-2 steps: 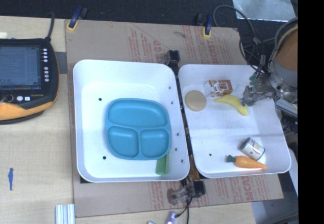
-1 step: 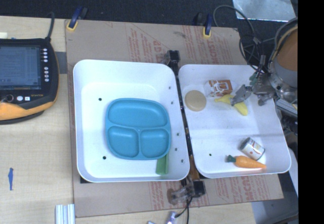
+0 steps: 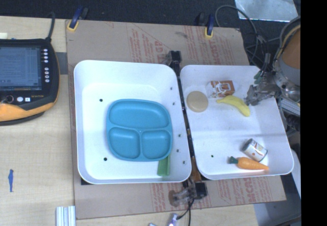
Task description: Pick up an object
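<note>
In the right bin (image 3: 225,140) lie a yellow banana (image 3: 235,104), a small brown-and-white packet (image 3: 220,87), a tan round disc (image 3: 197,101), a small tin can (image 3: 255,150) and an orange carrot (image 3: 249,164). My gripper (image 3: 255,95) hangs at the right bin's far right side, just right of the banana's end. Its dark fingers point down-left toward the banana. Nothing shows between them.
The left bin (image 3: 89,117) holds a blue divided plate (image 3: 139,129) and a green piece (image 3: 163,167) at its front edge. A teach pendant (image 3: 25,76) lies on the bench at the left. Cables run behind the right bin.
</note>
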`<state>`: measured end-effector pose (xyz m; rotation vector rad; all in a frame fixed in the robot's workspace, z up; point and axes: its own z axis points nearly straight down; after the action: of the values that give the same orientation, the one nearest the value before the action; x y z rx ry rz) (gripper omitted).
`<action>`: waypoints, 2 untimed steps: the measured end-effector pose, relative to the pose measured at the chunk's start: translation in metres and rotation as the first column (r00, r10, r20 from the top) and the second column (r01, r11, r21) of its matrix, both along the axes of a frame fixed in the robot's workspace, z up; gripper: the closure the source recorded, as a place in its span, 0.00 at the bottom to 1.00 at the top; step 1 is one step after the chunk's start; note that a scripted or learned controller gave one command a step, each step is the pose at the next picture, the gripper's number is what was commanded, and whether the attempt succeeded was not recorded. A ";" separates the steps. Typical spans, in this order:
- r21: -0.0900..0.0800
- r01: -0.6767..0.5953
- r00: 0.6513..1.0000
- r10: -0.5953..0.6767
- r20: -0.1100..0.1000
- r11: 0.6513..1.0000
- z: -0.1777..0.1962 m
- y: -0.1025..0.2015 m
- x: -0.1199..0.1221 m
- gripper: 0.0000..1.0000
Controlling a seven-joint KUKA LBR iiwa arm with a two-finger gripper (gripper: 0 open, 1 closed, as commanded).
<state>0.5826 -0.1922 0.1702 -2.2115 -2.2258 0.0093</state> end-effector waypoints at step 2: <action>0.001 0.003 1.000 -0.003 0.002 1.000 -0.036 -0.020 0.000 0.00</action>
<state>0.5830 -0.2120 0.1337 -2.2152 -2.2235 0.0060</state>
